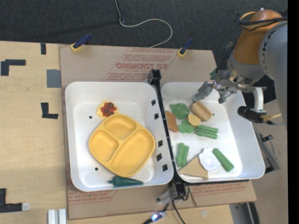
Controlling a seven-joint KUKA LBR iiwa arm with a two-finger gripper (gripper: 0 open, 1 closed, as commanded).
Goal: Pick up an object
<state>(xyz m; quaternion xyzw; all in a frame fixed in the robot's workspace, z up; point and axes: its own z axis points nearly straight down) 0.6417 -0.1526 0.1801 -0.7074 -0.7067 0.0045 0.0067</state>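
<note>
Above right bin's far edge: grey two-finger gripper (pixel 215 91), fingers spread apart, nothing between them, touching nothing. Just below it, tan rounded bread-roll toy (pixel 201 111) beside green leafy plastic piece (pixel 179 110) and green bean pods (pixel 206 132). Shallow white right bin (pixel 240 146) crowded centrally; bare floor along right wall. Left bin (pixel 74 125) holds yellow divided plate (pixel 122 145).

toy food pieces (pixel 196 125) scattered loose in the right bin (pixel 243 139)
</note>
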